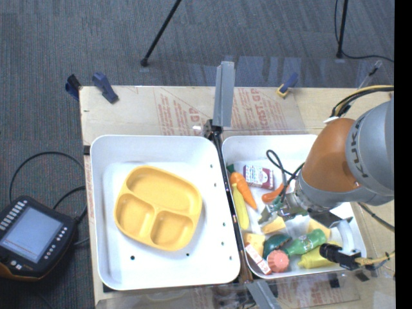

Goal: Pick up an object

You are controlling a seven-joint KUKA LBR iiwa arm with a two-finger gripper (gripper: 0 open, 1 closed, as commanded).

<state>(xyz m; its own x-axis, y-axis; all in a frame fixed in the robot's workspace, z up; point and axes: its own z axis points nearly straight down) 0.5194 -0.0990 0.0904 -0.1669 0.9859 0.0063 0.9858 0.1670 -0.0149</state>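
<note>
Toy food [283,237] in right bin [257,145], plywood bench [167,108], grey carpet [77,31]

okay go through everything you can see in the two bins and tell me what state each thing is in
yellow tray: flat in the left bin, compartments up, nothing in them.
carrot: lying in the right bin.
green bottle: on its side.
red-labelled packet: lying flat.
gripper: low over the toy pile.

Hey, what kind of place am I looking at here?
Probably a robotics lab: a grey-and-orange robot arm reaches over two shallow white bins, a handheld teach pendant lies on grey carpet, and tripod legs stand behind.
</note>
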